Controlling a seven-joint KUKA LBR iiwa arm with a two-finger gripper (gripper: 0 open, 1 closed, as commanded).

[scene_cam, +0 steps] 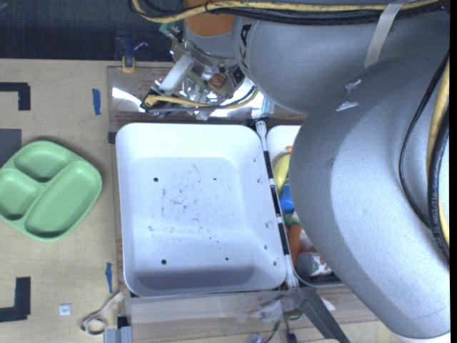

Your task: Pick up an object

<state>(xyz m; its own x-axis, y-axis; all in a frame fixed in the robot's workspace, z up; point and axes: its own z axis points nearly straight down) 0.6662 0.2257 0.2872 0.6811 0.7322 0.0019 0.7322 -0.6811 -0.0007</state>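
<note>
**Item: claw** [191, 91]. It hangs from the orange-banded wrist of the grey arm [371, 156], over the far rim of the left bin [128, 148]. From where I stand I cannot tell whether it is open or shut. Nothing is seen in its hold.

**Item: task's things.** These lie in the right bin [282, 133], to the claw's right and nearer to me, mostly hidden under the arm. A narrow strip shows a yellow object [282, 166], a blue object [287, 206] nearer than it, and a grey object [310, 263] nearest of all. They sit close together against the wall shared by the two bins.

**Item: step in hand.** Judged as the approach, with nothing picked yet. To do it well, the claw should cross to the right bin and choose the piece that stands most apart. It should then descend straight, clear of the dividing wall, so that the wall is not caught in the closing.

**Item: surface.** The left bin's floor, below the claw, is white, scuffed and dotted with small holes. The bench [57, 277] is pale wood.

**Item: surroundings.** A green divided tray [46, 188] lies well to the claw's left. Blue tape [96, 100] and black tape marks [18, 95] sit on the bench. A yellow cable [285, 7] runs along the arm.
</note>
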